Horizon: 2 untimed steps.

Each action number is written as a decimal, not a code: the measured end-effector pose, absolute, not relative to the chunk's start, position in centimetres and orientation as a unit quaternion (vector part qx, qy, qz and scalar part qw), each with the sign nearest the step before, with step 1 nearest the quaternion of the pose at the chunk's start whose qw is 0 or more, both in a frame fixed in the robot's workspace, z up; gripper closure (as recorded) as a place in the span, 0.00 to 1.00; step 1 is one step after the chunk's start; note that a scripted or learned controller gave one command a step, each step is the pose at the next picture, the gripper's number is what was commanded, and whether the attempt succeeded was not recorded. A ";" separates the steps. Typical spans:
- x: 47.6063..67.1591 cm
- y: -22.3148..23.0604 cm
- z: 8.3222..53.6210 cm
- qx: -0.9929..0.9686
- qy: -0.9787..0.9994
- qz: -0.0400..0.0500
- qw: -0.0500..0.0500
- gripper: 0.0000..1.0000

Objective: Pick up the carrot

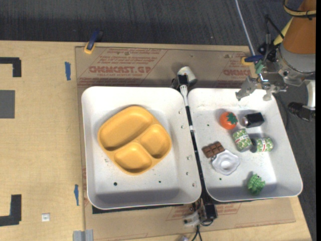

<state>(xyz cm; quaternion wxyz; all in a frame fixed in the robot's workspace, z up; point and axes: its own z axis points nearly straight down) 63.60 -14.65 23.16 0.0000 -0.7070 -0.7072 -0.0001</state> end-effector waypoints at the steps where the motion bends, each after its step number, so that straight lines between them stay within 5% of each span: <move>1: 63.7 -9.5 11.8 -0.657 -0.753 0.000 0.000 0.00; 2: 58.6 -10.0 8.6 -0.729 -0.685 0.000 0.000 0.00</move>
